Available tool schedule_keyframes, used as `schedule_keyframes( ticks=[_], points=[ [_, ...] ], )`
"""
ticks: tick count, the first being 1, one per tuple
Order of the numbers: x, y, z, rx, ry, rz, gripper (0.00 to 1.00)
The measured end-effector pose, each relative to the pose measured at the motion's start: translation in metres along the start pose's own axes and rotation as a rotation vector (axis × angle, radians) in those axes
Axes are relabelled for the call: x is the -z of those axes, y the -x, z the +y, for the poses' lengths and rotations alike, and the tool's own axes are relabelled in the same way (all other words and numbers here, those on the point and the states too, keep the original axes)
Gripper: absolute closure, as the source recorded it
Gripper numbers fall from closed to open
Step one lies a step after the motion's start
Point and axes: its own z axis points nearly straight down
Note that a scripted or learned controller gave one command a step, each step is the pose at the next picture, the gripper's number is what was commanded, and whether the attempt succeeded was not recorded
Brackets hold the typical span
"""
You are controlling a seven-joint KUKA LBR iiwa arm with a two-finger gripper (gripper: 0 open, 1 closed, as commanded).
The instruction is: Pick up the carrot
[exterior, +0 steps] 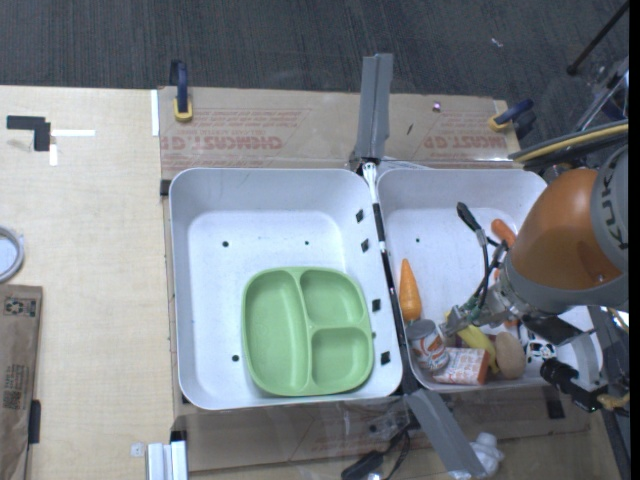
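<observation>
Bench, two white bins: right bin (pixel 440 193) holds carrot (pixel 409 288), near-left. My pincer (pixel 468 315) just right of it, grip state unclear. I should straddle the carrot's middle.

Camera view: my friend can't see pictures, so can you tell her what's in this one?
An orange carrot lies in the right white bin, near its left wall, while a grey and orange robot arm reaches in over a heap of small toys and food beside it. The left white bin holds a green divided plate.

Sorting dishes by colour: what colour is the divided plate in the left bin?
Light green plastic divided plate, clear in the camera view.
</observation>
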Motion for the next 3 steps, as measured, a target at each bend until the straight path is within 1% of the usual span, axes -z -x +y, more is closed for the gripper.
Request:
schedule_keyframes(
  ticks=[1, 2, 3],
  points=[
    [0.092, -0.097, 0.109, 0.123, 0.002, -0.002, 1.00],
    [0.224, -0.027, 0.107, -0.095, 0.001, -0.004, 1.00],
    [0.091, -0.047, 0.020, 0.042, -0.001, -0.001, 1.00]
  ],
)
